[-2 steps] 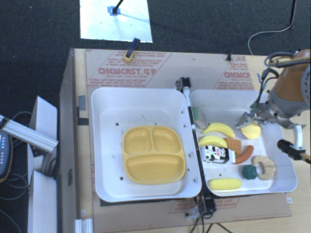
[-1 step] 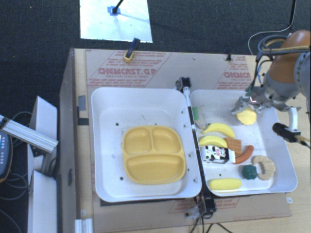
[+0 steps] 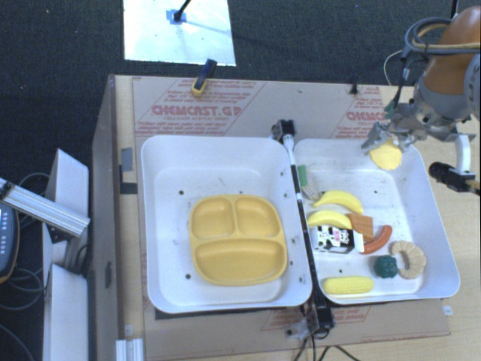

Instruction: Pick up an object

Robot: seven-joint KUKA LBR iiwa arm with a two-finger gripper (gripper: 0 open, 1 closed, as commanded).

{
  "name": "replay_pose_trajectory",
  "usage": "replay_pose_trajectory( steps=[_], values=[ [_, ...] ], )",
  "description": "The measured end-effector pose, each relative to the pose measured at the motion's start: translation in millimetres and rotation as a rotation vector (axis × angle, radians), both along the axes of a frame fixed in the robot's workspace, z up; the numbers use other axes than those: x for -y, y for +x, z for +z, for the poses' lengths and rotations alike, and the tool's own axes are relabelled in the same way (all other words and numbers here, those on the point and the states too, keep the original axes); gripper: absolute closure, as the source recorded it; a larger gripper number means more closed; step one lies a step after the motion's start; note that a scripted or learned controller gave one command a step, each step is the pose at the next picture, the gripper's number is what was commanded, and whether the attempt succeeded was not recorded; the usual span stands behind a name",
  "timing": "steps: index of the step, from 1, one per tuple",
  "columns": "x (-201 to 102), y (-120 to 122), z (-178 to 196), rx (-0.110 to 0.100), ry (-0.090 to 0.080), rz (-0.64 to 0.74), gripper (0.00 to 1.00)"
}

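Camera view: claw (image 3: 392, 143) clamps yellow piece (image 3: 386, 157) above right bin's (image 3: 436, 224) far rim.

- The claw (image 3: 392, 143) hangs over the far right corner of the right bin (image 3: 428, 194), with a pale yellow round piece (image 3: 386, 157) between its fingers.
- In the left bin (image 3: 161, 201) lies a yellow divided plate (image 3: 237, 239).
- The right bin holds two bananas (image 3: 336, 208), a black-and-white box (image 3: 334, 238), a hot dog (image 3: 376, 239), a green lump (image 3: 386, 267), a beige ring (image 3: 409, 258) and a corn cob (image 3: 347, 285).
- Both bins sit on the table (image 3: 225, 107).
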State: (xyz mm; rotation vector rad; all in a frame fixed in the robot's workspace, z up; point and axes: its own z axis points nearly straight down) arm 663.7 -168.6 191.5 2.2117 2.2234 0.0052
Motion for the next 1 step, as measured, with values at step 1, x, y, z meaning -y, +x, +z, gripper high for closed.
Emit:
replay_pose_trajectory(
  steps=[1],
  values=[
    [-78.5,5.9,19.1,-0.003,0.003,0.001,1.0]
  ],
)
